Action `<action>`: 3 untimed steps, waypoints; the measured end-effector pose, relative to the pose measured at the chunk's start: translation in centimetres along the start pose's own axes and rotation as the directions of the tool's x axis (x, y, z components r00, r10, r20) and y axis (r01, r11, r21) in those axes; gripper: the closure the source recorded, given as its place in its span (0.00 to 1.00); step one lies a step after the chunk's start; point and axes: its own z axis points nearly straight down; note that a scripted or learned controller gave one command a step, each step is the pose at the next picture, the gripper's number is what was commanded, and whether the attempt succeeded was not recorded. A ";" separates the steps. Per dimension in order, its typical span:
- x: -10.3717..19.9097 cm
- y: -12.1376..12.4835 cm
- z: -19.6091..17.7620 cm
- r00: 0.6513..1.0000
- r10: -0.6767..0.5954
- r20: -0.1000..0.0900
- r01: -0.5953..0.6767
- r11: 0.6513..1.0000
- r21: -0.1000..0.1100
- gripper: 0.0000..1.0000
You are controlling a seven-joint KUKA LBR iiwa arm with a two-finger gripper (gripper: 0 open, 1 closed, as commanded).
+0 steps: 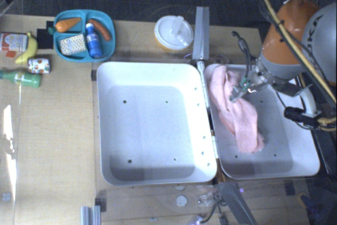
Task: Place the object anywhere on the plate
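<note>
The worktop (pixel 52 129) carries two white bins. The left bin (pixel 152 124) sits at centre. In the right bin (pixel 295 155), at 3 o'clock, lies a crumpled pink cloth (pixel 234 110). The gripper (pixel 243 87) hovers at the cloth's upper edge; whether it is open or closed I cannot tell. A blue sectioned plate (pixel 108 42) sits at 10 o'clock.

A blue divided plastic tray (pixel 108 34) of toy food sits beside a white lidded cup (pixel 174 32); a yellow toy banana (pixel 29 48) lies left.
</note>
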 end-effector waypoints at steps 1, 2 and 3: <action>0.1 0.2 -4.0 1.000 -0.007 0.000 0.007 1.000 0.000 1.00; 4.7 1.1 -4.9 0.917 -0.398 -0.001 0.398 0.917 0.000 1.00; 10.4 1.5 -5.1 0.689 -0.725 -0.001 0.725 0.689 -0.001 1.00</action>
